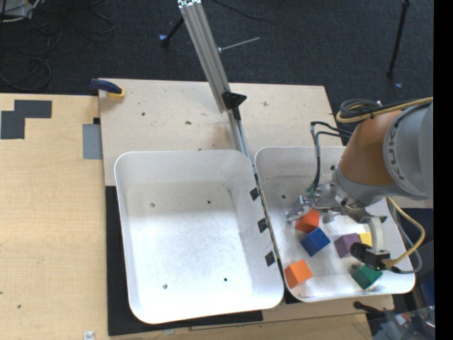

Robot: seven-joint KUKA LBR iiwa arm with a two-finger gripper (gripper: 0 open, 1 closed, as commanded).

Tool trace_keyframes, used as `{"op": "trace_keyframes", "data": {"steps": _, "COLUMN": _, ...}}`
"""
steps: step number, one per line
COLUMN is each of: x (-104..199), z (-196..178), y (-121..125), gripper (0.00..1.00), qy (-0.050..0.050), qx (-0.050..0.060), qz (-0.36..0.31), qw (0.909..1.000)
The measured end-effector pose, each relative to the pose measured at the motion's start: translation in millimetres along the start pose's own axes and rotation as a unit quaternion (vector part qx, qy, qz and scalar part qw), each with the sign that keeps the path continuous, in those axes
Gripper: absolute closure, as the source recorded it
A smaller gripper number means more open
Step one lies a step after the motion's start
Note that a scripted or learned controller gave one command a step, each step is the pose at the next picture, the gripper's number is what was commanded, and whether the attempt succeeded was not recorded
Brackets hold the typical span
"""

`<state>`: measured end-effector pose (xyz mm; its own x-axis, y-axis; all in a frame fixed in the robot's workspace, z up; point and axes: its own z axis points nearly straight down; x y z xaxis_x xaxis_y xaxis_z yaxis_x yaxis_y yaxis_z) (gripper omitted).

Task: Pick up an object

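My gripper is down in the right bin, near its middle, with the orange-banded wrist above it. A red-orange block lies directly under the gripper's tip and looks to be touching it. Just in front of it is a blue cube. A purple block and a small yellow piece lie to the right. A green block sits in the front right corner, and an orange cube in the front left corner.
The left bin sits beside the right one, and they share a divider with black clips. A slanted aluminium bar rises behind the bins. Cables hang from the arm over the right bin's right side.
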<state>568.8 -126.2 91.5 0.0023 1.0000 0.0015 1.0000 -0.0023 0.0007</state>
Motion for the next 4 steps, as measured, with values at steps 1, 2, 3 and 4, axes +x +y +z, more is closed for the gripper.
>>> {"op": "trace_keyframes", "data": {"steps": 1, "x": -1.3, "z": -10.4, "y": -0.9, "gripper": 1.00, "qy": 0.001, "qx": 0.001, "qz": 0.003, "qw": 1.0000}}
{"op": "trace_keyframes", "data": {"steps": 2, "x": -6.6, "z": -72.3, "y": -1.8, "gripper": 1.00, "qy": -0.001, "qx": -0.001, "qz": 0.002, "qw": 1.0000}}
{"op": "trace_keyframes", "data": {"steps": 3, "x": -6.4, "z": -134.4, "y": 3.6, "gripper": 1.00, "qy": -0.001, "qx": -0.002, "qz": -0.001, "qw": 1.0000}}
{"op": "trace_keyframes", "data": {"steps": 4, "x": -7.6, "z": -185.6, "y": 4.3, "gripper": 1.00, "qy": -0.001, "qx": -0.001, "qz": -0.002, "qw": 1.0000}}
